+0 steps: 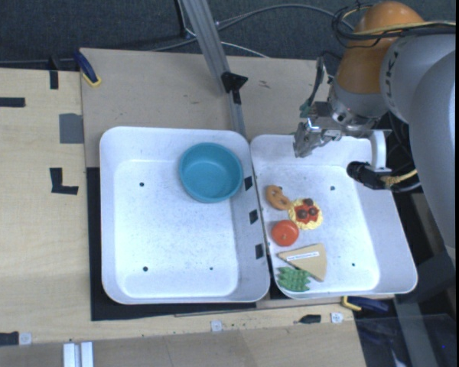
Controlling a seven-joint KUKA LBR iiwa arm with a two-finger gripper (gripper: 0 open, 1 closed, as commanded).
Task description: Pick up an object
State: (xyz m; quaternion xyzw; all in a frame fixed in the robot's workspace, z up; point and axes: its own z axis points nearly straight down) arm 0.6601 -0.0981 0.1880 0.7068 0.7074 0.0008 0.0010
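Tan counter (30, 228) against a dark backdrop, two white bins side by side on a black mat. Left bin (138, 235): a blue bowl (210, 172) at its far right. Right bin (367, 235): a cluster along the left wall, running far to near: brown cookie (276, 197), yellow tart (306, 214), red disc (284, 233), tan wedge (309, 260), green piece (293, 280). Arm in from the right; pincer (304, 145) hangs over the right bin's far end, above bare floor, well apart from the cluster. Nothing held; how far open, cannot tell. Step: approach, no target reached yet. Next move likely calls for travel nearer and leftward, then a descent on one item; the items sit close together, so the pick needs care.
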